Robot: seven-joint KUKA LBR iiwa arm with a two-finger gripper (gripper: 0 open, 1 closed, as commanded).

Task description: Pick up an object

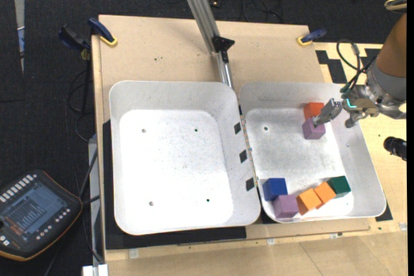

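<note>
Several small blocks lie in the right bin point(284, 145). Near its far right side, an orange block point(313, 109) sits just behind a purple block point(314, 130). Along the front wall are a blue block point(275, 188), a second purple block point(286, 205), another orange block point(310, 198) and a green block point(339, 186). My gripper point(339, 115) hangs over the bin's right side, just right of the far orange and purple pair. Its fingers are spread open with nothing between them. The left fingertip point(325, 114) is close to the orange block.
The left bin point(171, 152) sits beside the right one, their rims meeting in the middle. A slanted metal pole point(200, 3) comes down to the bench behind the bins. Clamps point(103, 32) hold the board's far corners. A teach pendant point(32, 210) lies at the lower left.
</note>
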